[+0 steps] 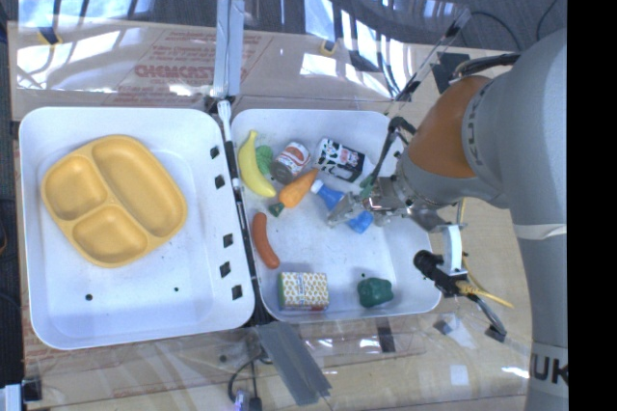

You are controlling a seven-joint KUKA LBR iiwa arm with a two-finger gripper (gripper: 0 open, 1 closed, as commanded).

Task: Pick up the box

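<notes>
Seen from above the bench, the grey arm [511, 139] with its orange band reaches in from the right over the right bin [289, 313], its gripper [349, 209] low among the clutter near the bin's middle. Whether it is wide or narrow cannot be told from this angle. The box [304, 289], small and patterned, lies flat near the front wall of the right bin, well apart from the gripper, with a dark green lump [375, 291] near it on the right. A banana [252, 165], a carrot [297, 189], a sausage [265, 239], a can [291, 157], a black-and-white carton [339, 158] and blue pieces [331, 197] crowd the bin's rear half. In the left bin [39, 303] rests a yellow divided plate [111, 197].
</notes>
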